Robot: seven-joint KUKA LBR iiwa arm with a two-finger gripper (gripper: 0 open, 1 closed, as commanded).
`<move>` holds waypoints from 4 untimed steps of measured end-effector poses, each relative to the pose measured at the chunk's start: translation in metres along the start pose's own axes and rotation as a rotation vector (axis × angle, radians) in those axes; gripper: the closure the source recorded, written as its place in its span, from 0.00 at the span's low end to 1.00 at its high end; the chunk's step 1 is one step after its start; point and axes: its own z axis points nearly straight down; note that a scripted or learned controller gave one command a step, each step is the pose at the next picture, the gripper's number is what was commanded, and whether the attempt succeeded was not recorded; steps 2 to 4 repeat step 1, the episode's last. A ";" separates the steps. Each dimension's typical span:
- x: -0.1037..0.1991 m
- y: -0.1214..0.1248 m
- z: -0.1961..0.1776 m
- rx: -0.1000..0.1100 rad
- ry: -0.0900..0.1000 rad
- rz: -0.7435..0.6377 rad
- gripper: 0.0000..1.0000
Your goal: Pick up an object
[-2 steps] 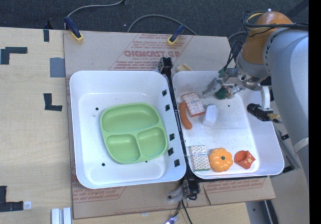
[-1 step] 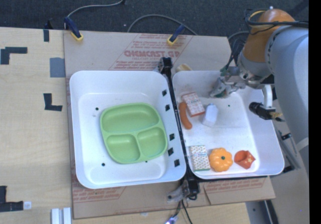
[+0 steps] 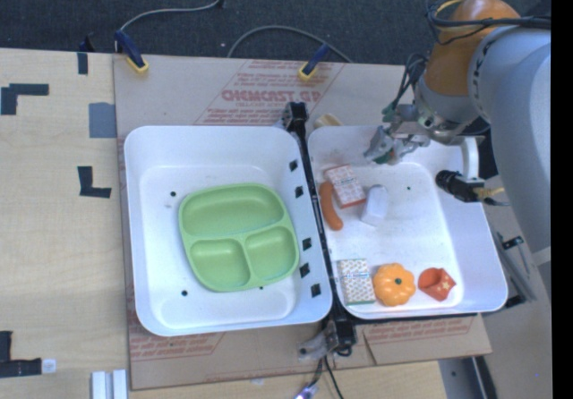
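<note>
My gripper (image 3: 387, 148) hangs over the far part of the right bin (image 3: 466, 236), above its white floor. Nothing shows between its fingers. Below it lie a small reddish packet (image 3: 345, 185), an orange sausage-shaped piece (image 3: 330, 207) and a pale white-grey object (image 3: 375, 204). Along the bin's near edge sit a patterned box (image 3: 354, 280), an orange pumpkin (image 3: 394, 284) and a red pepper-like piece (image 3: 437, 283). The gripper is apart from all of them, closest to the packet and the pale object.
The left bin (image 3: 152, 165) holds a green divided plate (image 3: 238, 237). Black clips line the seam between the bins. Cables run over the dark floor at the back. The grey arm with its orange band (image 3: 461, 44) fills the right side.
</note>
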 end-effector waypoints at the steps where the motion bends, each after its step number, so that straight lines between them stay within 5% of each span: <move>1: 0.022 -0.001 0.010 0.003 0.000 0.001 1.00; 4: 0.022 -0.001 0.010 0.003 0.000 0.001 1.00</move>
